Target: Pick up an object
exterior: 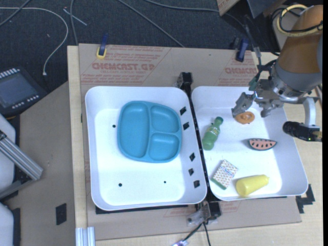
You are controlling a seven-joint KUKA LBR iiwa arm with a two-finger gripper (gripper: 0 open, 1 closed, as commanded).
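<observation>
Where the grey arm with its orange band (303, 40) reaches in from the right, two-finger gripper (255, 106) hanging over the far part of the right-hand shallow white bin (292, 181), fingers (241, 105) spread apart with nothing between them. Directly beneath and between those fingers, small round orange doughnut-like toy (245, 118) lying on the bin floor, not gripped; cannot tell whether either finger touches it.

Elsewhere in the same bin: green plastic bottle with a darker green cap (211, 134), tilted, close to the bin's left wall; watermelon-slice toy, red with a dark rind (262, 144), near the doughnut toy, toward the right wall; small flat white packet with a speckled print (224, 173), lying toward the near edge; yellow rounded cylinder-shaped toy (251, 184), just beside the packet, at the near edge.

In the left-hand shallow white bin (102, 152), light blue plastic plate with three compartments (148, 131), lying flat, well apart from the gripper.

Both bins side by side on a brown cardboard sheet with red printing (128, 65), blue clips (102, 46) at its far edge. Beyond the sheet, loose white cables (51, 14) on a dark floor.
</observation>
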